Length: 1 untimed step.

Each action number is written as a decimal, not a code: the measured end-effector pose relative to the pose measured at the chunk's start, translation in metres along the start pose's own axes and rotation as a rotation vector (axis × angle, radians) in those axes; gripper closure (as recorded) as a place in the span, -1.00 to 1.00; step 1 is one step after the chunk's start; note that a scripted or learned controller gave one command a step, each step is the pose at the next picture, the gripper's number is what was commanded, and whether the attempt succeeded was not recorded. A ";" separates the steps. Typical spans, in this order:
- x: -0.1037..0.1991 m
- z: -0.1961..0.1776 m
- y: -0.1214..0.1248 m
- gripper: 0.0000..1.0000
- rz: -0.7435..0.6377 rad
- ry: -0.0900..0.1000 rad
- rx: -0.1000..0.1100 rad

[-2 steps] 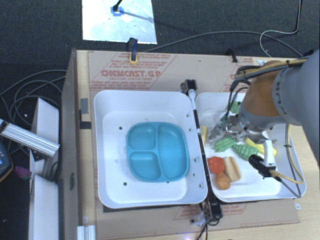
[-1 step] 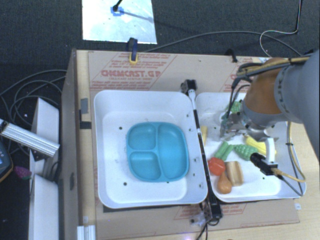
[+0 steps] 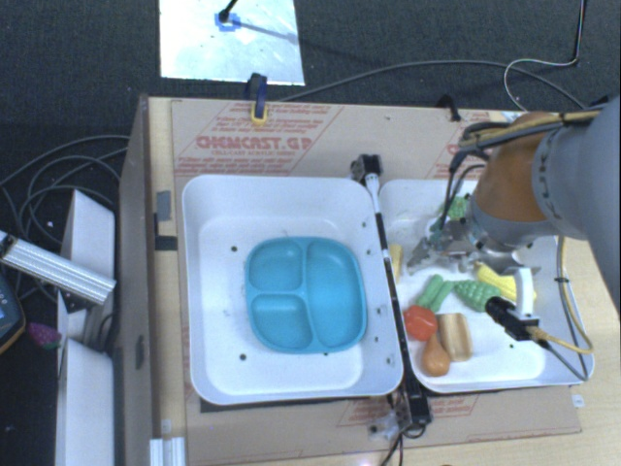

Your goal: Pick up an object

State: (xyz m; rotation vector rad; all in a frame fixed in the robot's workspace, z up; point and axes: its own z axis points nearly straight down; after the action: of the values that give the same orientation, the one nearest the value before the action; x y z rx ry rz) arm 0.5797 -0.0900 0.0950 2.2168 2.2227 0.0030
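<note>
The tool (image 3: pixel 427 251) hangs in the right bin (image 3: pixel 408 202) above a green toy (image 3: pixel 433 291); its state is unclear.

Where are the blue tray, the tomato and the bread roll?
Blue tray (image 3: pixel 307 294): camera view, on the divider between its compartments.
Tomato (image 3: pixel 419 321): camera view, middle of its red top.
Bread roll (image 3: pixel 454 335): camera view, centre of its tan crust.

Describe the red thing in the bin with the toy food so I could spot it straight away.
Start at the right-hand white bin, the one the arm reaches into. Near its left wall, toward the front, lies a round red tomato. It sits just below a green vegetable and beside a tan bread roll; it is the only red piece there.
</note>
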 end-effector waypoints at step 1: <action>-0.053 -0.009 0.051 -1.00 0.002 -0.001 0.000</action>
State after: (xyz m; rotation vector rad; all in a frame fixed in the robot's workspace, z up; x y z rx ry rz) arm 0.6313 -0.1433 0.1041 2.2179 2.2205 0.0015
